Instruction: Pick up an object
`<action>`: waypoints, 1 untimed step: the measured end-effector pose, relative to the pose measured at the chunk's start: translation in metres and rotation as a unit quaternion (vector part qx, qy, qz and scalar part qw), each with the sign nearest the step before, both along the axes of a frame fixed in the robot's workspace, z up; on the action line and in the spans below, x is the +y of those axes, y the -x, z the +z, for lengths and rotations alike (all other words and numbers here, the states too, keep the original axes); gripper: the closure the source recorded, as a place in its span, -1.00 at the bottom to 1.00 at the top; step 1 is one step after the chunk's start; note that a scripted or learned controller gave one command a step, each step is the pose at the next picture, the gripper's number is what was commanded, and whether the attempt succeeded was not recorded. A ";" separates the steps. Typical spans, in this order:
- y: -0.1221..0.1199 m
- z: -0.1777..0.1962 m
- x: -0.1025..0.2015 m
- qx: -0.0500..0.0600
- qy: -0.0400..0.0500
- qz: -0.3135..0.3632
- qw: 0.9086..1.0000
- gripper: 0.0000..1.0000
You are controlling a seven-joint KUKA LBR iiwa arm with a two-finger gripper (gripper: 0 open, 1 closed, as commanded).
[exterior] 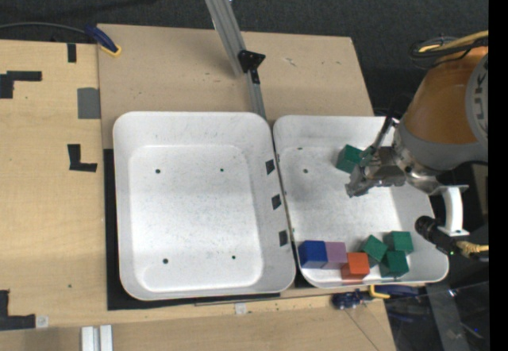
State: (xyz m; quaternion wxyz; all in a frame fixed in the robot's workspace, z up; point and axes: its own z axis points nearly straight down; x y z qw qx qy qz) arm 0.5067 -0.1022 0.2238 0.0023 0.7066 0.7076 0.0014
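Note:
A dark green block [348, 157] is in the upper middle of the right bin [317, 129]. My gripper [361, 179] hangs over that bin, right against the block's lower right side. Whether the block is gripped or merely beside the gripper is unclear. Along the bin's front edge lie a blue cube [313, 252], a purple cube [336, 252], an orange cube [356, 264] and three green blocks [389, 252].
The left bin [127, 183] stands next to the right one, separated by a raised rim. A slanted metal rail [226, 16] crosses the back of the bench. The arm's orange band [448, 103] looms over the right bin's right side.

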 end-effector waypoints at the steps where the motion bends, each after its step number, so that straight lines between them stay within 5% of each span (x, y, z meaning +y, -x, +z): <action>1: 0.001 -0.025 0.000 0.005 0.000 -0.001 1.000 1.00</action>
